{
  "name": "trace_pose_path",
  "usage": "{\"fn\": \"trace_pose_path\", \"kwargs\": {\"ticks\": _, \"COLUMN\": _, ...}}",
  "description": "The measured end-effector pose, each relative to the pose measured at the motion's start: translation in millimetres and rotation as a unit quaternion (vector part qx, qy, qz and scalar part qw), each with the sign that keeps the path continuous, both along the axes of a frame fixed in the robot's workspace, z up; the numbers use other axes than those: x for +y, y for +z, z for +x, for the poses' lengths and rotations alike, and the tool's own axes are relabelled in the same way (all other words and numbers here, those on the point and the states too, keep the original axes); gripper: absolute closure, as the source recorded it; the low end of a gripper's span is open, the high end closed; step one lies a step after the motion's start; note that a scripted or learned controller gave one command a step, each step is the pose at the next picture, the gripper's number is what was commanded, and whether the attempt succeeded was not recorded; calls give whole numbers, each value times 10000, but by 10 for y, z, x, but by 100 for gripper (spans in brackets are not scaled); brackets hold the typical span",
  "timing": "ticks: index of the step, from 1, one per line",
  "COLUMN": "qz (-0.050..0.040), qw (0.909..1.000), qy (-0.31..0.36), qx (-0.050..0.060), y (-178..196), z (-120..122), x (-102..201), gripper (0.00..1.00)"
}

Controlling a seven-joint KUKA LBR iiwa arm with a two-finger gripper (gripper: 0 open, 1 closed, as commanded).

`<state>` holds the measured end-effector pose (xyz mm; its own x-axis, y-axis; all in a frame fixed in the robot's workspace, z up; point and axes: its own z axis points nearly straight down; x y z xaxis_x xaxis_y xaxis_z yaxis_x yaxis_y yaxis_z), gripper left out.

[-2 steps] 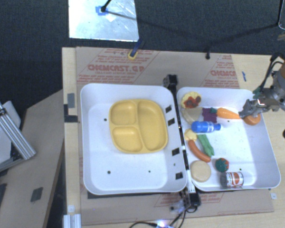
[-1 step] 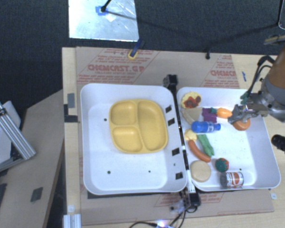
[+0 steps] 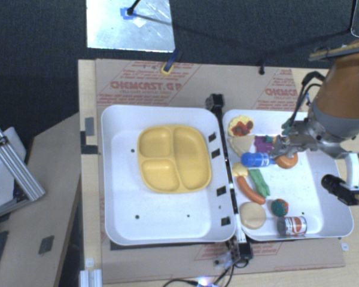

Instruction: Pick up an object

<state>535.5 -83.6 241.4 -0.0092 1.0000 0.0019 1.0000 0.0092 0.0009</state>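
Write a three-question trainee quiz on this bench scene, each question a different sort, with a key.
1. True or false: the yellow divided plate lies in the left bin.
2. Multiple choice: what lies nearest the gripper? A) the can B) the blue bottle C) the round bun
3. Fill in: the toy food is crowded in the ___ bin.

Key: 1 true; 2 B; 3 right.

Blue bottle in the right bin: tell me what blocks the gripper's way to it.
Nothing visible does. The gripper hovers just right of the blue bottle, with bare bin floor between them. An orange piece lies under the gripper; a purple item sits just beyond the bottle.
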Motion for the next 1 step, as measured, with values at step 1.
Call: {"fn": "trace_pose_path", "kwargs": {"ticks": 1, "qz": -2, "qw": 10000, "qy": -4, "qx": 3, "y": 11, "z": -136, "x": 468, "gripper": 100}}
